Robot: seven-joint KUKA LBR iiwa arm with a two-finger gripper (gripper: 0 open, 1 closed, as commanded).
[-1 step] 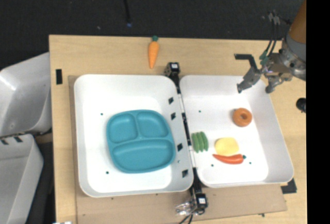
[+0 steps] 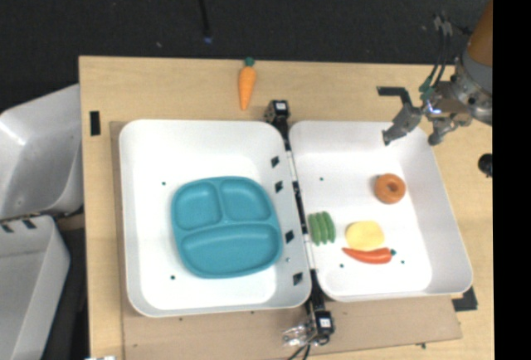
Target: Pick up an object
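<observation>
Tan bench (image 2: 99,267), dark floor behind it. Left bin (image 2: 141,284) holds a blue divided plate (image 2: 226,226). Right bin (image 2: 415,267): red chili (image 2: 367,255) touching a yellow piece (image 2: 364,232), green item (image 2: 321,227) by the divider, brown doughnut (image 2: 389,188) farther back. Gripper (image 2: 414,133) over the bin's far right corner, fingers apart, nothing between them; arm cut off at right. Carrot (image 2: 246,83) on the bench behind the bins.

In the right bin (image 2: 415,184) we see four small things lying flat: an orange doughnut (image 2: 389,188) toward the right, a yellow lump (image 2: 364,233) nearer, a red chilli (image 2: 367,255) touching its near edge, and a green ribbed piece (image 2: 321,227) by the left wall. We also see a carrot (image 2: 246,84) on the bench beyond the left bin, its green top pointing away.
</observation>
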